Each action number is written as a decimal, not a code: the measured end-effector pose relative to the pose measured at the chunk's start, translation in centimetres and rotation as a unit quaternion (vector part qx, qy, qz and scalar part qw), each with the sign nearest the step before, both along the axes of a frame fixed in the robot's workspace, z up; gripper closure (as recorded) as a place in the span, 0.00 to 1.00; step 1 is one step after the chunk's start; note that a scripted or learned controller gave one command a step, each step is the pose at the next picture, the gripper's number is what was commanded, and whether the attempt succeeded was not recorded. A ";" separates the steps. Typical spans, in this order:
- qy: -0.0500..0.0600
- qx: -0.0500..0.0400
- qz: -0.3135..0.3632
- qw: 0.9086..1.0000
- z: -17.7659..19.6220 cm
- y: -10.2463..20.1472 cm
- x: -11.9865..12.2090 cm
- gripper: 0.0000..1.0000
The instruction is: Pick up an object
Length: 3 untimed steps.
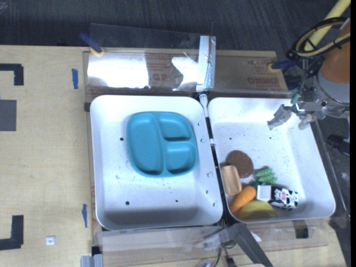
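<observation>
Small toy foods lie clustered at the near left of the right bin (pixel 311 166): a brown round cookie (pixel 239 161), a tan bread slice (pixel 231 179), an orange carrot (pixel 243 198), a yellow banana (pixel 257 208), a green leafy piece (pixel 266 176) and a black-and-white toy (pixel 282 197). My gripper (pixel 290 115) hangs over the far right corner of that bin, well away from the cluster. Its two fingers are spread apart and open, with nothing between them.
The left bin (pixel 105 166) holds a blue divided plate (pixel 162 143). A clear plastic panel (pixel 144 65) stands behind the bins. Yellow and black cables (pixel 317 35) loop above the arm at the upper right.
</observation>
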State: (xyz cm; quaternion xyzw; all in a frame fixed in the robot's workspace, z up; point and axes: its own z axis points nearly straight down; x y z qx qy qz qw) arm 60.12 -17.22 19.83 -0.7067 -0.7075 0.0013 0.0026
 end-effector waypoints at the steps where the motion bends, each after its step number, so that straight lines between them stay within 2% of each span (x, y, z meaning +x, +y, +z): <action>1: -0.004 -0.001 -0.063 0.998 -11.3 -0.5 -7.3 0.00; 2: -0.007 -0.003 -0.005 1.000 -11.2 4.2 -10.2 0.00; 3: -0.006 -0.002 -0.007 1.000 -10.5 4.1 -10.1 1.00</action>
